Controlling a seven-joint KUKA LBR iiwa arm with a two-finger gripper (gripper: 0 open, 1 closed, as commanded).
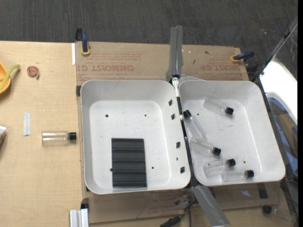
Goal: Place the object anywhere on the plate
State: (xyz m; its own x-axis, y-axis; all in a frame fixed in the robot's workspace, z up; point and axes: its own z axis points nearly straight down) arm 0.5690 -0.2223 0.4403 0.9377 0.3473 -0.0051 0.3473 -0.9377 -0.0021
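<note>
A black ribbed plate lies flat near the front of the left white bin. Several clear plastic vials with black caps lie on their sides in the right white bin. One vial is toward the back. Another vial rests against the bin's left wall. A third vial sits mid-bin, and two more crowd the front right corner.
A clear bottle with a black cap lies on the wooden bench left of the bins. An orange object and a small reddish disc sit at the far left. Clamps hold the cardboard sheet behind the bins.
</note>
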